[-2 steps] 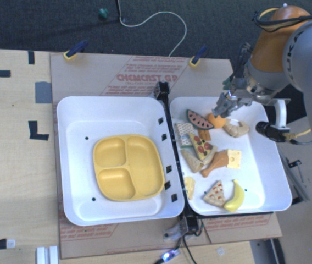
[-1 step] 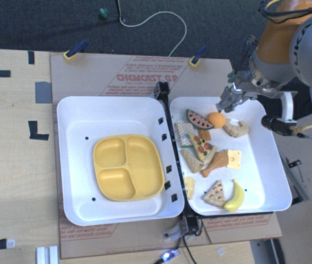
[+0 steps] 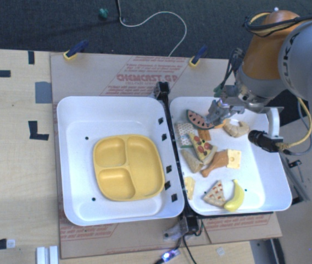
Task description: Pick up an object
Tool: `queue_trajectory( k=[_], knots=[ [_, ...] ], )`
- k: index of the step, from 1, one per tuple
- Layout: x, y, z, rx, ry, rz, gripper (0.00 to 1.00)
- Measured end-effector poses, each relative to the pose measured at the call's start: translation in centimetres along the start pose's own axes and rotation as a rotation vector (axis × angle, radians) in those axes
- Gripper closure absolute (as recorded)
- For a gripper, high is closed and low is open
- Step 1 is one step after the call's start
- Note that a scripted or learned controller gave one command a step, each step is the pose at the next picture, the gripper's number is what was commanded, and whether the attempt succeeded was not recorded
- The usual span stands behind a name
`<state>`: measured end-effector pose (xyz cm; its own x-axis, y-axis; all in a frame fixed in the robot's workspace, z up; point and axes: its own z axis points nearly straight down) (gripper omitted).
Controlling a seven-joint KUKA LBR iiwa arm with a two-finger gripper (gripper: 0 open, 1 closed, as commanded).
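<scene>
The gripper (image 3: 217, 114) is hanging low over the right bin (image 3: 271, 194), just beside the watermelon slice (image 3: 196, 118); I cannot tell how its fingers are standing. A yellow tray (image 3: 127, 166) is sitting in the left bin (image 3: 73, 147).

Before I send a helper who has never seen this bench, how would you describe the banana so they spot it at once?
Look at the right white bin, the one with the toy food. Go to its near edge, at the bottom of the view. The banana lies there beside a pizza slice: it alone is plain yellow and curved.
</scene>
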<state>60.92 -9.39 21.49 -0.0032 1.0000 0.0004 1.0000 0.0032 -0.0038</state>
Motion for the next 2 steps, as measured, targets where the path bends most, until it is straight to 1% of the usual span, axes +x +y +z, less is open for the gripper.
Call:
queue_trajectory(
  k=[1, 2],
  knots=[
    [2.4, -2.2, -2.0, -0.002, 0.001, 0.000, 1.00],
    [1.3, -3.0, -1.5, -0.001, -0.001, 0.003, 1.00]
  ],
)
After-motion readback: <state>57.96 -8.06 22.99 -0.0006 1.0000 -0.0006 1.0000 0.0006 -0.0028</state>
